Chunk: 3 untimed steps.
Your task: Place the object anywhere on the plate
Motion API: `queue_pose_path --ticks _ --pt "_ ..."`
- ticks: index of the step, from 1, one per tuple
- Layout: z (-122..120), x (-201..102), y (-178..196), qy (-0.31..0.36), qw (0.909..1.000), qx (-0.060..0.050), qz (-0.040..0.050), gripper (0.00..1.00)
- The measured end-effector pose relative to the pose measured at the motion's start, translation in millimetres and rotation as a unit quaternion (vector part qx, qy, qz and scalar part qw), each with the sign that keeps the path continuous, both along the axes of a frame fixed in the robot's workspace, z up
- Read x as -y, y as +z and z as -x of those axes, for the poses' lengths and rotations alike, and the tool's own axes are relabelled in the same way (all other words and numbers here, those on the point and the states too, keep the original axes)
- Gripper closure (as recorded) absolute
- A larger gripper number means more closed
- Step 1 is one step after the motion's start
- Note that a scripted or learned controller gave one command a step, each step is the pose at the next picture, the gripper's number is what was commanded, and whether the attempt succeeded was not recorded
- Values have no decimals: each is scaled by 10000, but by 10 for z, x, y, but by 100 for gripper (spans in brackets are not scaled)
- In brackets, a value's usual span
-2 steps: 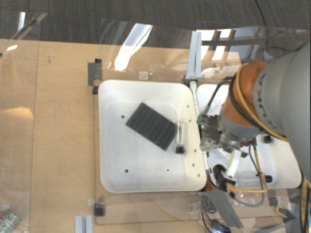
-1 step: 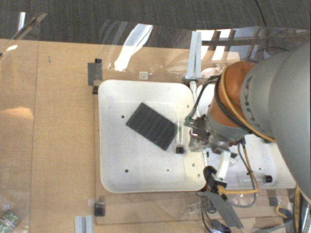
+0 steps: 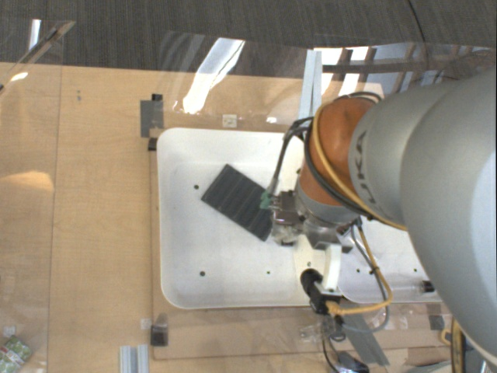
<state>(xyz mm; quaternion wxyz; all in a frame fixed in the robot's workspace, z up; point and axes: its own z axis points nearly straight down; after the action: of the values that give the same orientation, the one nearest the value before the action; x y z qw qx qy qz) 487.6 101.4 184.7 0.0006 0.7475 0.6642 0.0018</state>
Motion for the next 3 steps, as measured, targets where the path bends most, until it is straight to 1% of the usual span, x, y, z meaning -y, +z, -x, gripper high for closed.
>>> queue_pose_path --ticks 1,2,3 --pt "1 -279 532 -2251 9743 -4 -2 100" --pt "9 -288 -229 -1554 9879 -27 4 100" --pt "7 -289 -226 -1553 9879 -23 2 0"
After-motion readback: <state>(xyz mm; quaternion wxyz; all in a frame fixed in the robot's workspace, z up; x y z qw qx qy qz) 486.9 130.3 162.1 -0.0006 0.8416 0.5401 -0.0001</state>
